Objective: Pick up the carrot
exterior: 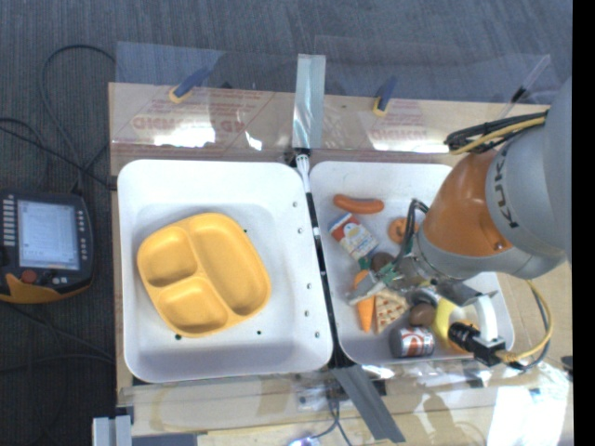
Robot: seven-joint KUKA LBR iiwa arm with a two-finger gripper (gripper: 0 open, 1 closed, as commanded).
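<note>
Overhead slanted view of a brown tabletop point(214, 119) carrying two shallow white bins side by side. The left bin point(186, 179) holds a yellow divided plate point(203, 272) with three compartments, lying flat near the bin's middle. The right bin point(390, 177) holds a scatter of toy foods. A reddish sausage point(359, 204) lies near its far wall. Below that is a small carton point(354, 238), with a small round orange item point(398, 229) to its right, partly hidden by the robot. The carrot point(365, 313), a short orange cone, lies in the lower left part of this bin, pointing toward the lower edge of the view. It sits just beside a pizza slice point(391, 310) on its right. A metal can point(412, 343) lies on its side below the slice, near the bin's front wall. The grey arm point(544, 212), with its orange band, reaches in from the right over this bin. Its tool point(409, 282) hangs low among the foods, up and to the right of the carrot and apart from it. Whether the tool is released or clenched cannot be told from this angle. On the grey floor to the left lies a handheld controller point(46, 244) with a screen.
</note>
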